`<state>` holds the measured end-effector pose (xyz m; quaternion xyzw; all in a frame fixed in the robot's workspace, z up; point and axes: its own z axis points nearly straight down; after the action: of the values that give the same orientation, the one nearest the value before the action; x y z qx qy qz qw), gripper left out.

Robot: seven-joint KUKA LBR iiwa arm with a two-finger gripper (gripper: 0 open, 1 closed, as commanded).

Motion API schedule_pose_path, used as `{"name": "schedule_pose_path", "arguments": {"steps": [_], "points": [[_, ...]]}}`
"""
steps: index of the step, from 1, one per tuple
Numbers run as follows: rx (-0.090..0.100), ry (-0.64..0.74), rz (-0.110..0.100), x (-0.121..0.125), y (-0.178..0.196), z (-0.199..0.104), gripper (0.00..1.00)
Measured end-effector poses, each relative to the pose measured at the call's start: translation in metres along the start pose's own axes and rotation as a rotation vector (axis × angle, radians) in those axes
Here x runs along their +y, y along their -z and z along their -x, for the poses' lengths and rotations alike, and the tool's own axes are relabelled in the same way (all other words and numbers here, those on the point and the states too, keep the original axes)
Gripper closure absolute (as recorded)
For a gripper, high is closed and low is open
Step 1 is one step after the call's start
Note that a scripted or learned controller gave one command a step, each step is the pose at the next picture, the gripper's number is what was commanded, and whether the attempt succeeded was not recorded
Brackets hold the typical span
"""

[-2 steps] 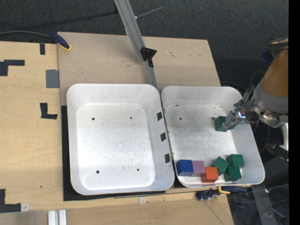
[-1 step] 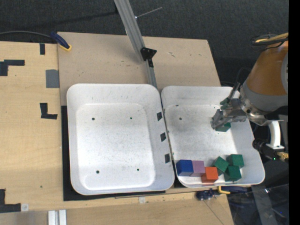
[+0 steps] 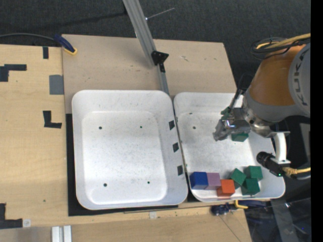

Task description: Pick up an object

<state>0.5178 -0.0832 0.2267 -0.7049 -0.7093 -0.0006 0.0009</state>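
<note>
Over the right bin (image 3: 202,102), the gripper (image 3: 225,127) hangs near the bin's middle, reached in from the right on the grey arm (image 3: 275,92) with its orange band. A green block (image 3: 241,135) sits right against the gripper, just to its right and partly hidden by it. Whether the block is between the fingers or only lying beneath them cannot be told at this angle, and whether the fingers are open or closed cannot be told either. Along the near edge of the right bin lies a row of blocks: a blue block (image 3: 199,179) at the left end, a pale purple block (image 3: 214,179) touching it, then an orange block (image 3: 227,186) just beside that. Further right is a cluster of three more green blocks (image 3: 249,179), touching one another, in the bin's near right corner. These lie well apart from the gripper. The left bin (image 3: 123,147) stands side by side with the right one, their rims touching along the middle. Both bins rest on a pale wooden tabletop (image 3: 30,135), which bears dark tape marks at the left. A slanted metal bar (image 3: 139,19) runs down from the top to the seam between the bins.
</note>
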Motion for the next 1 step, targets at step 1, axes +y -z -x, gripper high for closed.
{"name": "schedule_pose_path", "arguments": {"steps": [1], "points": [[0.000,0.001,-0.001,0.0081,0.0037,-0.0504,1.00]]}}
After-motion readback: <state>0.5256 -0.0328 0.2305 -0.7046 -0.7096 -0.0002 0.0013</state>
